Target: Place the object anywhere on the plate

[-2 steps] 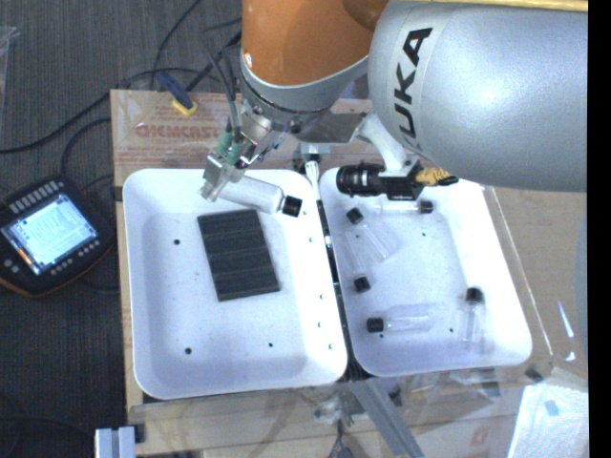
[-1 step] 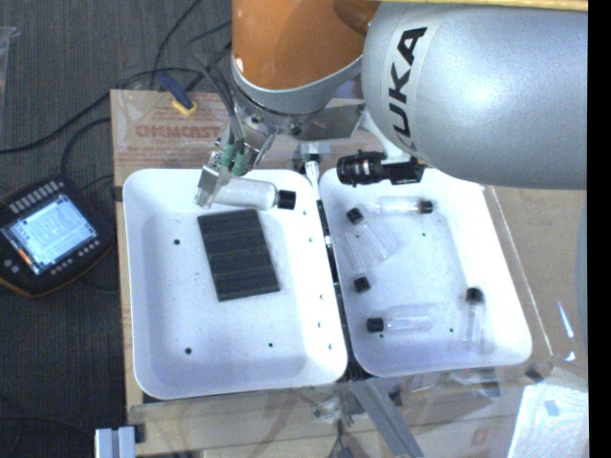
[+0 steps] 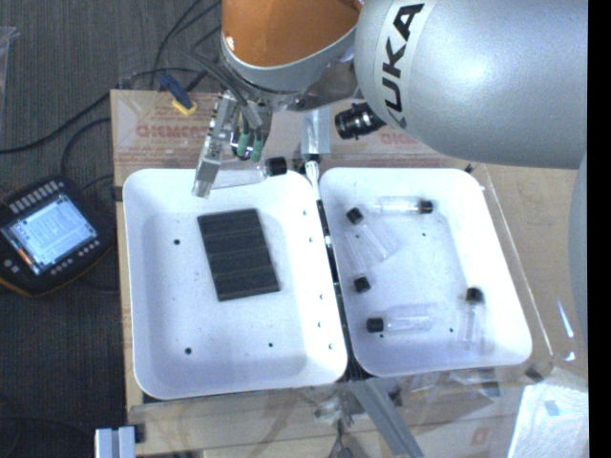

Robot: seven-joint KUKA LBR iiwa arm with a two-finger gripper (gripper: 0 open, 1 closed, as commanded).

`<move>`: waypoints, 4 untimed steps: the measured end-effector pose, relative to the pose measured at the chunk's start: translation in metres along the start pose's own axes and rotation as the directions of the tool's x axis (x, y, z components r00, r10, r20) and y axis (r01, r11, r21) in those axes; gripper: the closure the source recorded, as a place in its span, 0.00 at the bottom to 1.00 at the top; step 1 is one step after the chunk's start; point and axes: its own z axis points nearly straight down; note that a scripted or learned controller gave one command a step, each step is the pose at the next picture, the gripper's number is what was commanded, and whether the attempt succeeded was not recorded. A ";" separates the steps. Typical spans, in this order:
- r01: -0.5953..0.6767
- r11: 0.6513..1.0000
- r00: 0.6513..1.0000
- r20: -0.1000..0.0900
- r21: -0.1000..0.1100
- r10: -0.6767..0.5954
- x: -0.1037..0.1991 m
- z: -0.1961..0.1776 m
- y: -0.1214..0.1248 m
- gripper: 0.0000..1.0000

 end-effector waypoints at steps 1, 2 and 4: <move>0.540 0.842 0.842 0.002 -0.003 -0.540 -0.032 -0.004 0.009 1.00; 0.593 0.805 0.805 0.003 -0.002 -0.593 -0.001 -0.061 0.000 1.00; 0.743 0.669 0.669 0.002 -0.001 -0.743 -0.031 -0.061 0.008 1.00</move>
